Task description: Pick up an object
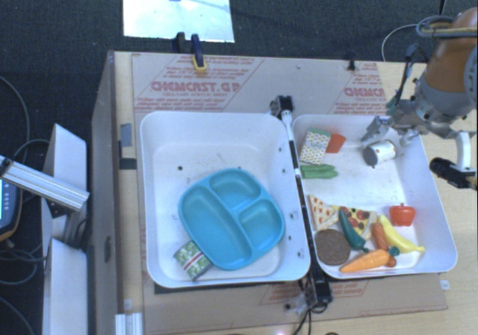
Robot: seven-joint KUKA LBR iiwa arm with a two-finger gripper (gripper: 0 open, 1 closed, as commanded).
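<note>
In the right bin's (pixel 437 199) far corner, the gripper (pixel 385 132) hangs with fingers spread, empty. A small silver can (pixel 379 153) lies on its side just below the fingertips.

A sky-blue divided plate (pixel 231 217), an orange carrot (pixel 366 260), a yellow banana (pixel 401 237), a green bean pod (pixel 318 171).

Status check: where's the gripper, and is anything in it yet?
Gripper over right bin's back end. Small silver cylinder right beneath it, grip unconfirmed. Toy food clustered at bin's front.
</note>
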